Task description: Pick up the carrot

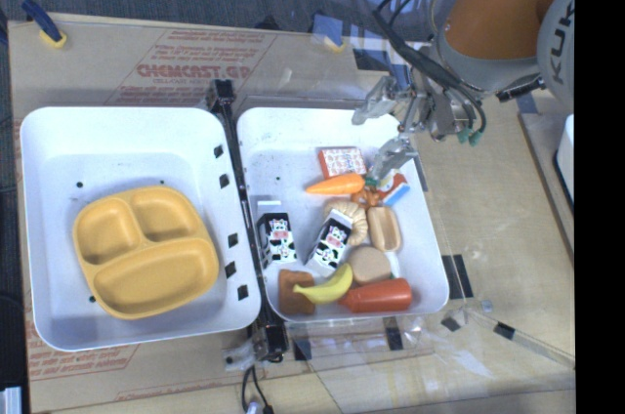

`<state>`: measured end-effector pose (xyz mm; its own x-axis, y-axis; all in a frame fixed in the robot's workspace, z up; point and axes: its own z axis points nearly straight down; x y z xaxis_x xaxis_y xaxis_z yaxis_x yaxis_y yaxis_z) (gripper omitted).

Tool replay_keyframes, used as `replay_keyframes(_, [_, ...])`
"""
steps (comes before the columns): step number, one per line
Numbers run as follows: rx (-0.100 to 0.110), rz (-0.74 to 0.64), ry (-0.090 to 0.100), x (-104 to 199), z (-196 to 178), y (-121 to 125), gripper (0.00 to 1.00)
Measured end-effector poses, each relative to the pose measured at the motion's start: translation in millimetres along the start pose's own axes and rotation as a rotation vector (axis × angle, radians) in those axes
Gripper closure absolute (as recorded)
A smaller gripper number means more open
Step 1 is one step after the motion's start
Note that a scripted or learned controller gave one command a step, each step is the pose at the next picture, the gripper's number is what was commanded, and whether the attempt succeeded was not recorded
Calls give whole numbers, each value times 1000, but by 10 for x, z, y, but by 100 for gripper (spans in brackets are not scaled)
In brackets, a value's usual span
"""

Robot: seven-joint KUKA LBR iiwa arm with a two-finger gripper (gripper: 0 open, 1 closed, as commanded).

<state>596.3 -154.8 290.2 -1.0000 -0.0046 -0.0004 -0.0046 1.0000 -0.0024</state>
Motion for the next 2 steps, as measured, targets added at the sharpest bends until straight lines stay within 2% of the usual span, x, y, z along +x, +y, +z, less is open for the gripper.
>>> replay_keyframes(1, [-3,269,12,-82,1680,-240,0])
replay_keyframes(2, [-3,341,2,16,1988,-57,0])
